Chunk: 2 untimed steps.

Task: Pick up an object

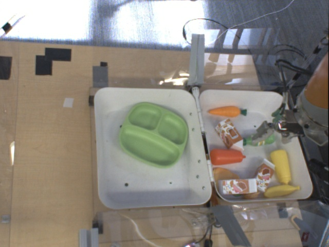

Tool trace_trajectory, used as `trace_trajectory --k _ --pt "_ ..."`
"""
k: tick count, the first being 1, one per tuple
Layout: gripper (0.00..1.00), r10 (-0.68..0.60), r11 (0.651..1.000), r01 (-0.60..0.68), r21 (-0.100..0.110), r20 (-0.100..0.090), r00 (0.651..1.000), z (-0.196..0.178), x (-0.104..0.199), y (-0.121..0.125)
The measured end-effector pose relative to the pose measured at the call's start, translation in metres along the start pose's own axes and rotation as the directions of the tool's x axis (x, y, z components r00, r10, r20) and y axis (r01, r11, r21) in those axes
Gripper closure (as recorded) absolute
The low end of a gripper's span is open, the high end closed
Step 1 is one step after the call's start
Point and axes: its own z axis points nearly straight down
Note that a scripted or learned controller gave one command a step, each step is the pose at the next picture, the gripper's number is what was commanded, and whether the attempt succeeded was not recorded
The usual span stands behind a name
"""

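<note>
The right bin (257,98) holds several toy foods. An orange carrot (224,111) lies at the back. A small brown-and-white carton (229,133) stands in the middle, with a red-orange sausage-like piece (226,157) in front of it. A yellow bottle (280,165) and a banana (281,190) sit at the front right, beside a small carton (264,175). Another carton (238,186) lies flat at the front. My gripper (266,130) hangs low over the bin's right half, just above a slim green piece (256,141). Nothing shows as held.
The left bin (110,189) carries a green divided plate (153,134). A raised divider (201,138) separates the two bins. A grey post (197,60) stands behind them. The arm's wrist (313,112) and cables (288,68) crowd the right bin's far right side.
</note>
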Motion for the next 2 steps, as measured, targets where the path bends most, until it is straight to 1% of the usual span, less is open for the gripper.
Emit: trace_trajectory --k 1,2 --pt "0.00 0.090 0.996 -0.090 0.001 0.000 0.996 0.108 0.001 0.050" --pt "0.00 0.153 0.988 -0.153 0.001 -0.001 0.988 0.080 0.040 0.015"
